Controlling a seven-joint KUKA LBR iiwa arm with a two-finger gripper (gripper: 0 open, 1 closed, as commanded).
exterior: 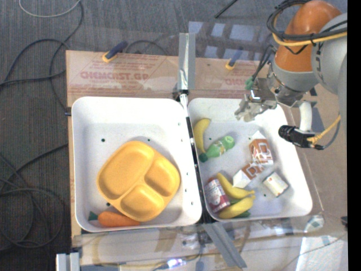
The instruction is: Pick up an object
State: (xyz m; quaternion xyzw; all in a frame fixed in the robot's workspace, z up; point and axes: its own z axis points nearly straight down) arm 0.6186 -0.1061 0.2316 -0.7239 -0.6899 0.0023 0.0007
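Note:
My gripper [247, 110] hangs over the far edge of the right bin [293, 151], with nothing visible between its fingers. Below it in that bin lie a banana [201, 132], a green bottle [216, 147], an orange-and-white packet [260, 152], a small brown packet [251, 170], a white box [274, 184], a red can [215, 193] and two more bananas [234, 199]. The left bin [90, 117] holds a yellow divided tray [139, 179] and a carrot [115, 219] at its near edge.
A metal divider [184, 66] runs between the bins at the back. Cardboard [124, 75] lies under the bins. Cables [34, 72] trail on the floor to the left. A black fitting [292, 132] juts from the arm over the right bin's far right corner.

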